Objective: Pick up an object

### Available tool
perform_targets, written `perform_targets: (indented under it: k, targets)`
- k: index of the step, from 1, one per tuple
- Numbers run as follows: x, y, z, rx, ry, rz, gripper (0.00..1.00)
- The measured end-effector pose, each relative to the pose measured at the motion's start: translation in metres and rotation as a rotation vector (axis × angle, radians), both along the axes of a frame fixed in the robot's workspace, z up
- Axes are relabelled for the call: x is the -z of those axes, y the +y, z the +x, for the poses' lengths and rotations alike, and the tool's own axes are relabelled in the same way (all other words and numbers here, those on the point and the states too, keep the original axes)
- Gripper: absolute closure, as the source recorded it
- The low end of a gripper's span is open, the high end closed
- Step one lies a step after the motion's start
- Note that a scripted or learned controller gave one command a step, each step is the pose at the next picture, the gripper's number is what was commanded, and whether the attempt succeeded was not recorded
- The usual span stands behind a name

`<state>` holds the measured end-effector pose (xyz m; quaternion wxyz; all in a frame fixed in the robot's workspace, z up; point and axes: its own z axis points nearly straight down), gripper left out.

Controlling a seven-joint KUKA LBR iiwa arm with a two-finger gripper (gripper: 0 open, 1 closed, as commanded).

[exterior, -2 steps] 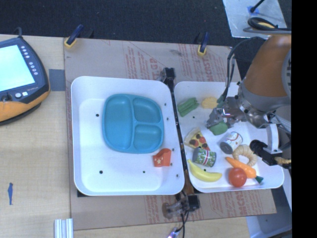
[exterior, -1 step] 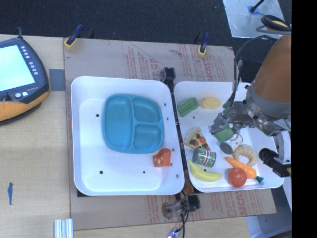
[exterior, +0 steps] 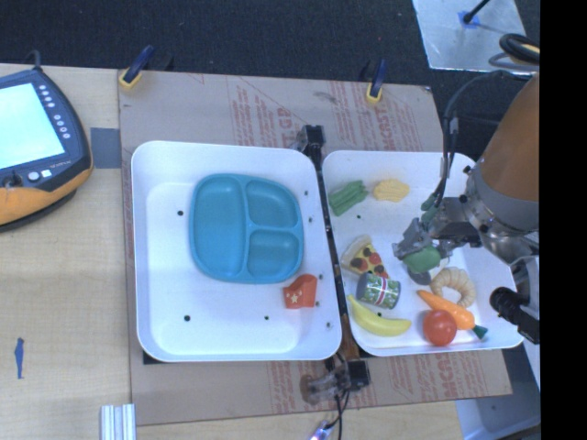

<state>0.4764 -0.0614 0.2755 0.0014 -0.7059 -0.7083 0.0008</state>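
Note:
My gripper [exterior: 424, 238] hangs low over the middle of the right bin [exterior: 415, 160], with the grey arm and its orange band coming in from the right. Directly under it, touching its lower edge, lies a dark green round toy [exterior: 423, 260]; whether the toy is held is unclear. Around it lie a croissant [exterior: 453, 283], a pizza slice [exterior: 363, 257], a green can [exterior: 378, 291], a banana [exterior: 378, 320], a tomato [exterior: 439, 327] and a carrot [exterior: 449, 309]. A green vegetable [exterior: 348, 196] and a yellow corn piece [exterior: 392, 190] lie at the far side.
The left bin [exterior: 147, 246] holds a blue divided plate [exterior: 246, 227] and a red strawberry-like toy [exterior: 301, 291] near its right wall. A tablet in an orange case [exterior: 37, 145] rests on the bench at far left. Clamps sit on the cardboard's far edge.

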Motion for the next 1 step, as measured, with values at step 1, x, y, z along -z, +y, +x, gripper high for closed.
perform_targets:
  k: [1]
  targets:
    - [-0.0065,0.0143,0.0007,-0.001,-0.003,-0.001,1.0]
